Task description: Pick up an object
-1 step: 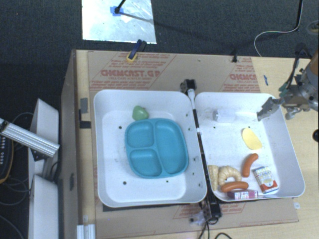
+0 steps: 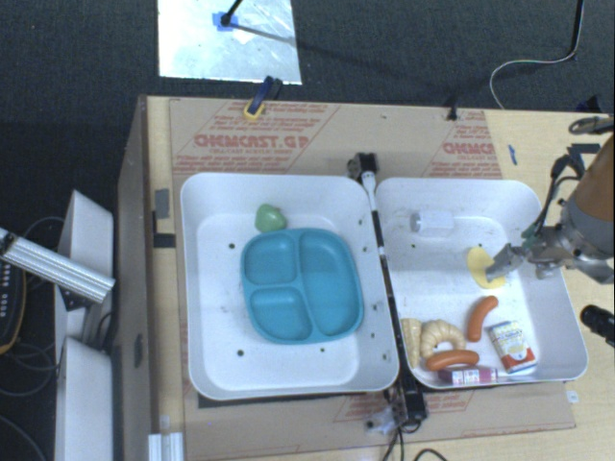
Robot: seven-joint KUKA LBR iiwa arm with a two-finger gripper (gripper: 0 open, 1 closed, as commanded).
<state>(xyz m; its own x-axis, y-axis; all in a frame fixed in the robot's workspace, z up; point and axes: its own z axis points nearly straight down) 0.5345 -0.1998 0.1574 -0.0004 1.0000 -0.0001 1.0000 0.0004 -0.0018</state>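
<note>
The claw (image 2: 500, 265) hangs low in the right bin (image 2: 548, 209), its tip touching or just over the yellow piece (image 2: 479, 262); whether it is open or closed I cannot tell. A shallow approach could nudge that flat piece away. The arm's upper part is cut off.

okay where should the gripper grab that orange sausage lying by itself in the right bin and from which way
Probably across the middle of the orange sausage, from straight above. It lies flat and slanted, with bare bin floor on both long sides, so fingers set crosswise to its length should fit. The small can sits close to its lower end.
</note>
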